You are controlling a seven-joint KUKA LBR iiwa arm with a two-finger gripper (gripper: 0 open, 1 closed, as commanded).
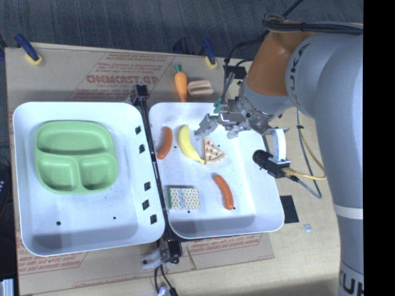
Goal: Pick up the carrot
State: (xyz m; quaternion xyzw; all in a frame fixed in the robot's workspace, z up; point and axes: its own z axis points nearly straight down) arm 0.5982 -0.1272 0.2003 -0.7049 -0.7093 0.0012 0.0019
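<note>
Over the right-hand bin [265, 217], we see the gripper [217, 124] hanging with its fingers spread apart and nothing between them, poised above the pizza slice [213, 152] and the far end of the banana [189, 144]. Whether a fingertip touches either one we cannot tell from this slant. We find the carrot [180, 84] well apart from it, lying outside the bins on the cardboard sheet [117, 73] just beyond the right bin's far rim, beside a small bread roll [200, 89]. Inside that bin we also make out two sausages, one [164, 142] by the left wall and one [224, 191] nearer us, plus a patterned sponge-like block [184, 198]. A green divided tray [75, 156] sits in the left bin [37, 239]. The arm's grey bulk [333, 91] covers the bench at right, and its lower part is cut off by the picture's edge
</note>
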